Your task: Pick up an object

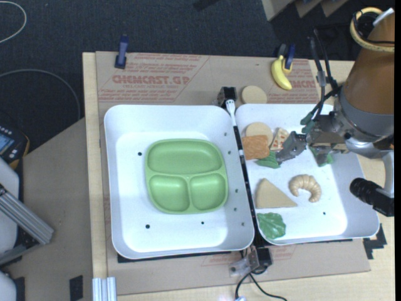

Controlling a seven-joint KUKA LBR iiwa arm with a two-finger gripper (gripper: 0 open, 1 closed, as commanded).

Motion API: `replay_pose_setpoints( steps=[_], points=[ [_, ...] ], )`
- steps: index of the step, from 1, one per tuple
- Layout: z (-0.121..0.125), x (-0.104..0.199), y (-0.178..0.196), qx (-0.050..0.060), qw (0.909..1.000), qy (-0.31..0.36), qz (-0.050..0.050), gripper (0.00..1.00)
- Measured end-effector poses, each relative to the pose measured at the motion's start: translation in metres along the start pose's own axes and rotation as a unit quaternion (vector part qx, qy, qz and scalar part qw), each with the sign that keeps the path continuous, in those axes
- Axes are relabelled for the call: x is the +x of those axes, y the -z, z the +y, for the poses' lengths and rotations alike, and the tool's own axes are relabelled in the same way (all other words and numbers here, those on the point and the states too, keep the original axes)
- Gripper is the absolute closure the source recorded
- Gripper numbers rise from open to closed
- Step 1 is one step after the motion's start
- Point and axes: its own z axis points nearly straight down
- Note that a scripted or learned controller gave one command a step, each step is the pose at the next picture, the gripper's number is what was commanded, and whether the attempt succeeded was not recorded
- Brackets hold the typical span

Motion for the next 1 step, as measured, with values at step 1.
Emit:
replay_pose_setpoints(
  steps=[1],
  points=[
    [0.0024, -0.0008, 0.011, -0.003, 1.0, 0.0, -0.001, 1.0]
  ],
)
